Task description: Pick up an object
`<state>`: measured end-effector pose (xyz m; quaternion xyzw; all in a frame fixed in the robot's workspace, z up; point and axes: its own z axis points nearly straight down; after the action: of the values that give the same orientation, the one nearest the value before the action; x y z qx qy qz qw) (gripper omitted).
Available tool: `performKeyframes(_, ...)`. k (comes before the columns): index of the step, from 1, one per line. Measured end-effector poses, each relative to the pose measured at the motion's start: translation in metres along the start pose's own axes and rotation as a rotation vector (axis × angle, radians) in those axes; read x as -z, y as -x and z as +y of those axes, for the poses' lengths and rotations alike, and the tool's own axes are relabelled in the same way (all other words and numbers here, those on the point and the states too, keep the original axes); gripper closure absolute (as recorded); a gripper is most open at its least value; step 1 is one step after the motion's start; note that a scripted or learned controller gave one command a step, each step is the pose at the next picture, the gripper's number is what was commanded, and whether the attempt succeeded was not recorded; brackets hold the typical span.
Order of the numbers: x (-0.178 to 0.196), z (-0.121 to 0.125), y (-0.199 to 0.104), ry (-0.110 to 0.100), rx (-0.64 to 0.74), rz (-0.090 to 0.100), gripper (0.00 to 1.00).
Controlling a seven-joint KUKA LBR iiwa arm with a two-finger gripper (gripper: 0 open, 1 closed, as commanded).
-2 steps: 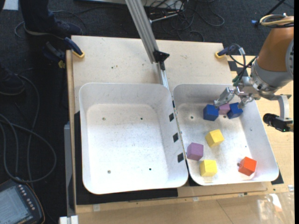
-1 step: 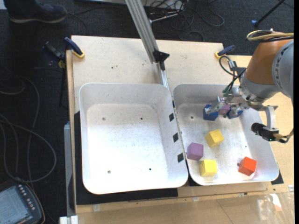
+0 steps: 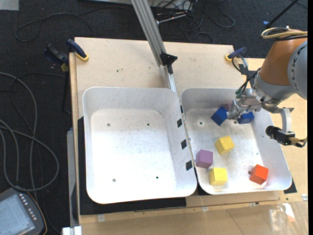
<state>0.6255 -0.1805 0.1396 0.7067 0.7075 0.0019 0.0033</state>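
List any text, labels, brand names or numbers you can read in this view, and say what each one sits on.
None can be read.
The black rectangular marks on the dividing wall between the two shallow white plastic bins carry no readable characters.
The grey handheld screen device at the bottom left corner is too small and blurred to read.
The coloured blocks, such as the yellow cube, have plain faces.

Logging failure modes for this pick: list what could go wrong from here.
1. The gripper is down among crowded blue blocks near the right bin's back wall; it may nudge one rather than grasp it.
2. A purple piece sits partly hidden beside it and could get knocked or caught in the grasp.
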Motion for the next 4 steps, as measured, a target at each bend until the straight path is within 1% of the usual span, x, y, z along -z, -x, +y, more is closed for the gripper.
performKeyframes(1,0.053,0.0,0.01,0.0,-0.001,-0.001,1.0)
performKeyframes(2,0.106,0.012,0.013,0.001,0.001,-0.001,1.0)
performKeyframes(3,0.128,0.014,0.013,-0.002,0.002,0.0,1.0)
performKeyframes(4,0.115,-0.01,-0.038,-0.01,0.005,0.004,1.0)
